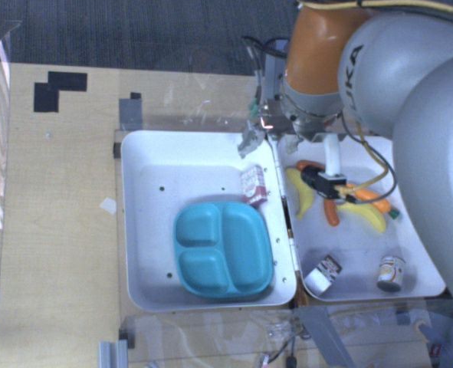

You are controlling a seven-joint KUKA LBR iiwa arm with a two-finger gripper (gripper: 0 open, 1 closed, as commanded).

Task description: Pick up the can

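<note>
While the can (254, 186) lies by the left bin's (146, 205) right wall, the claw (251, 138) hovers above, its spread unclear.

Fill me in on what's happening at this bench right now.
A grey KUKA arm reaches in from the right, its gripper hanging over the far edge of the left bin. Just below it a small red and white can lies against that bin's right wall, beside a blue divided tray. Nothing is seen between the fingers, so the can is not picked up yet. The right bin holds bananas, a carrot and two small containers.
</note>
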